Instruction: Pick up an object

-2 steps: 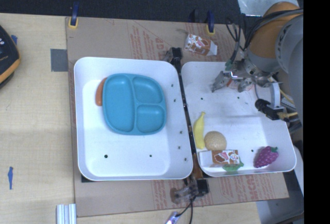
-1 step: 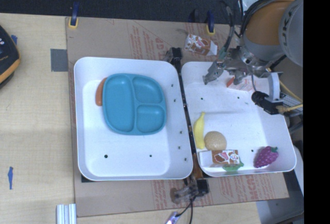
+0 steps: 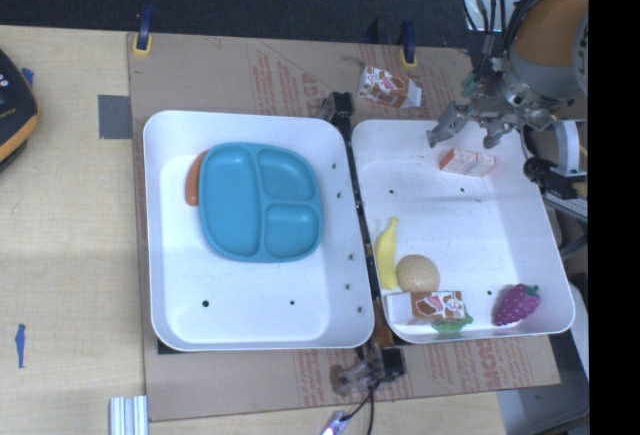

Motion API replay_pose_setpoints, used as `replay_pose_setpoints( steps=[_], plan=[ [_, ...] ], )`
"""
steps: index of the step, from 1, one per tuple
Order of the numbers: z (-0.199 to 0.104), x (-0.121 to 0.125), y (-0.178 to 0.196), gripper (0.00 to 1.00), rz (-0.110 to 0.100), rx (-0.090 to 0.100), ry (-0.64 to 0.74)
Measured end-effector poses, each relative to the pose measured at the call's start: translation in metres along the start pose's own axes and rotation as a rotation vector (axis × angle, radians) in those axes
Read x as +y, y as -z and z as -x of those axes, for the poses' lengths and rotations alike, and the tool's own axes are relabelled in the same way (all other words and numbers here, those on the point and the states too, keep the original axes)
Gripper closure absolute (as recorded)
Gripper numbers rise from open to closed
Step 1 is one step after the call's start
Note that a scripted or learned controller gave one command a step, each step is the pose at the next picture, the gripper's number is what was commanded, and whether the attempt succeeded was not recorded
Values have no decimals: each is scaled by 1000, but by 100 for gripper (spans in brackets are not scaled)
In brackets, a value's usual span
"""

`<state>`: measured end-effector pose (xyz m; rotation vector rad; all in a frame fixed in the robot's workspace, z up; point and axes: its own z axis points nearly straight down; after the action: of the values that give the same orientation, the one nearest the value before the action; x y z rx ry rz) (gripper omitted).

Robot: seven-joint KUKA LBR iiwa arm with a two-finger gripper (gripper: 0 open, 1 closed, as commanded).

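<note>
From the overhead camera, the robot's hand hovers with fingers spread, holding nothing, over the far edge of the right bin, just above a small red-and-white carton, the likeliest pick. A toy banana, bread roll, printed carton and grape bunch crowd that bin's near edge. The left bin holds a blue divided plate hiding most of an orange item. Another packet lies on the counter beyond the bins. The arm's upper part is cut off.
</note>
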<state>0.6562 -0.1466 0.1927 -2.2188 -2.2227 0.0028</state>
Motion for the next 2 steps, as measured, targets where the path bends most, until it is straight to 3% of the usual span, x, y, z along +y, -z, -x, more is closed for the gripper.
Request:
replay_pose_setpoints(
  steps=[1, 2],
  plan=[
    [12, 0, -63, 0, -3, -1, 2],
    [12, 0, -51, 100, -2, -1, 5]
  ],
)
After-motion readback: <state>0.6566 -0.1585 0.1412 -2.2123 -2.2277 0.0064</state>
